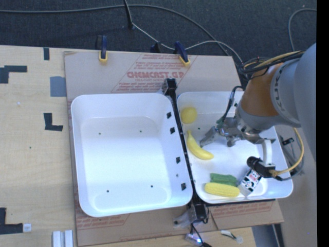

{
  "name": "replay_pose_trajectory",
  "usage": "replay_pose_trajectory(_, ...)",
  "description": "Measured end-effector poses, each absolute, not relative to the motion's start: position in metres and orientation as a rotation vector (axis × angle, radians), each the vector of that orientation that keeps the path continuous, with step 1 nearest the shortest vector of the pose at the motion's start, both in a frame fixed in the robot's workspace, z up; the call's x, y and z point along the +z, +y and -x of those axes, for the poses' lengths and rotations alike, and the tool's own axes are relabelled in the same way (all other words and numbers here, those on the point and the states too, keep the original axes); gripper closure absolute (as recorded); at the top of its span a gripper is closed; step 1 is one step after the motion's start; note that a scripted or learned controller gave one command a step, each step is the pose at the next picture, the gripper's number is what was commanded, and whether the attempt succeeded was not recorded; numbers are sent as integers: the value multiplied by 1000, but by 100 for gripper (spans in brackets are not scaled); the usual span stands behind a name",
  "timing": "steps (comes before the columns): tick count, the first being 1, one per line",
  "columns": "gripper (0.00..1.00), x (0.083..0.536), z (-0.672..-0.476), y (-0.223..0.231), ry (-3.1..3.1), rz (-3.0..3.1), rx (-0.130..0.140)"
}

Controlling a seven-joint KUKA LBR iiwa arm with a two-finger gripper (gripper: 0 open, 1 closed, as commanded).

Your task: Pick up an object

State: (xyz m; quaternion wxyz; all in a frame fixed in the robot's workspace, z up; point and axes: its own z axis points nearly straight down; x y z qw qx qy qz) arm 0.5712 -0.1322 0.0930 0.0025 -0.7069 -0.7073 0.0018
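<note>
You see the arm [280, 94] reaching in from the right over the right bin [277, 192]; the left bin [123, 153] sits beside it. Gripper [220, 134] hangs w/ fingers spread, nothing between them, just right of the banana [198, 149]. Lemon [188, 115] lies by the bin divider. Corn [222, 190] rests at the front wall, touching the green veg [224, 178]; small b/w box [250, 181] just right.

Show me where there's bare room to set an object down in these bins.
The left bin offers bare floor wall to wall. The right bin is crowded: lemon, banana, corn, green piece and gripper; one small patch below the banana.
</note>
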Motion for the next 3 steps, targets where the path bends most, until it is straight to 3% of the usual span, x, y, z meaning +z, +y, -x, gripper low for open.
replay_pose_trajectory(1,0,85,-571,-132,-2223,2221,0)
replay_pose_trajectory(2,100,96,-572,-132,-2224,2222,-1)
replay_pose_trajectory(3,100,152,-581,-127,-2225,2222,-4)
